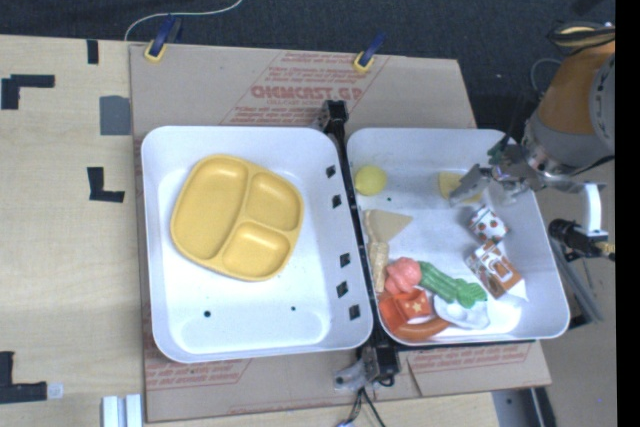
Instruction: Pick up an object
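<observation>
My gripper (487,191) hangs low over the upper right part of the right bin (425,150), open, with nothing between its fingers. A small yellow wedge (449,182) lies just left of it. Just below it sits a brown-and-white toy (487,225), with a second one (496,268) nearer the front. A yellow ball (371,180) and a cream wedge (386,223) lie along the bin's left side. At the front, a pink-red piece (402,276), a green piece (451,286) and a white piece (470,315) are heaped together.
The left bin (160,245) holds a yellow divided plate (238,215). Black clips run along the wall between the two bins (345,215). Both bins rest on a cardboard sheet (300,85) clamped at the back. The arm's orange band (575,100) stands at the right.
</observation>
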Controlling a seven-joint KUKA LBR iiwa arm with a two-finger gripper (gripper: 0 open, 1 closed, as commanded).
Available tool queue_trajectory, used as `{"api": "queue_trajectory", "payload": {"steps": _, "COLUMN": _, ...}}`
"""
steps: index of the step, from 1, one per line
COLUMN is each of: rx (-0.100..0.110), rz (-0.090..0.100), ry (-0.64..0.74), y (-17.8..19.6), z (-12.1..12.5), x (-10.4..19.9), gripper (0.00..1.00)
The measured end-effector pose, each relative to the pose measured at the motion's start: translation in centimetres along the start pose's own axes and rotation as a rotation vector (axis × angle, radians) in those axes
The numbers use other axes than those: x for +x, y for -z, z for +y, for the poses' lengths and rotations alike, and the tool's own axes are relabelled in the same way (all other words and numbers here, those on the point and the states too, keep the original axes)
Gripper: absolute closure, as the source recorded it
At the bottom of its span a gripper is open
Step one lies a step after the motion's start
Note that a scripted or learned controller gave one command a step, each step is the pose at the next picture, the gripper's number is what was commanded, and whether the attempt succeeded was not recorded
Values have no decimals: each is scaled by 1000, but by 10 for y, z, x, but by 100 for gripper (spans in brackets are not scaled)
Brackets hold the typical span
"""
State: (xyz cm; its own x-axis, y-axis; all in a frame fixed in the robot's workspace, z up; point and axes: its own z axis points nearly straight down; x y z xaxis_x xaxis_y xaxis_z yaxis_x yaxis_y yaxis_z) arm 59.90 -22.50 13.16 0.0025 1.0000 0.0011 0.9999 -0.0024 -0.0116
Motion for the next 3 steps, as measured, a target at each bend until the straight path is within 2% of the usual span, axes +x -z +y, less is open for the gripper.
{"api": "queue_trajectory", "payload": {"steps": 1, "rx": -12, "rz": -4, "ry": 5, "y": -49, "z": 33, "x": 12, "gripper": 0}}
{"api": "queue_trajectory", "payload": {"steps": 2, "rx": -15, "rz": -4, "ry": 1, "y": -45, "z": -28, "x": 0, "gripper": 0}}
{"api": "queue_trajectory", "payload": {"steps": 3, "rx": -17, "rz": -2, "ry": 9, "y": -46, "z": 45, "x": 44, "gripper": 0}}
